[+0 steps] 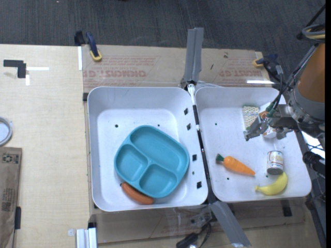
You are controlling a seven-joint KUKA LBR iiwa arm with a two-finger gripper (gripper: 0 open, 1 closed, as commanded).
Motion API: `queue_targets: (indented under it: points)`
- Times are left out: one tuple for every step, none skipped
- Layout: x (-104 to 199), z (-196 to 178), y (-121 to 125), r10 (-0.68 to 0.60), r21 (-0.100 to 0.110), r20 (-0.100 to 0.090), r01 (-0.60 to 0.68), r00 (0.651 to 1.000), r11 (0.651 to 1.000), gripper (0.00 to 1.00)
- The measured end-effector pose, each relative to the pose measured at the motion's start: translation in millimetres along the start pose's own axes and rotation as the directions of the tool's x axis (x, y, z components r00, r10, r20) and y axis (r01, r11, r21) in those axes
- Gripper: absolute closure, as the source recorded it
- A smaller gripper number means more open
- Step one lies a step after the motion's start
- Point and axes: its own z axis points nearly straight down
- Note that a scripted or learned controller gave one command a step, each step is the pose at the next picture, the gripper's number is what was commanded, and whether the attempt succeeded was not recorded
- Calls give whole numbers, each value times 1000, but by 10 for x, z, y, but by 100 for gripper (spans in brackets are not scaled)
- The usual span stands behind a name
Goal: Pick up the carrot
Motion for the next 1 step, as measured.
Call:
queue_targets:
  points:
    - [-34,1412,-91,-75,0,-1,75,997,997,0]
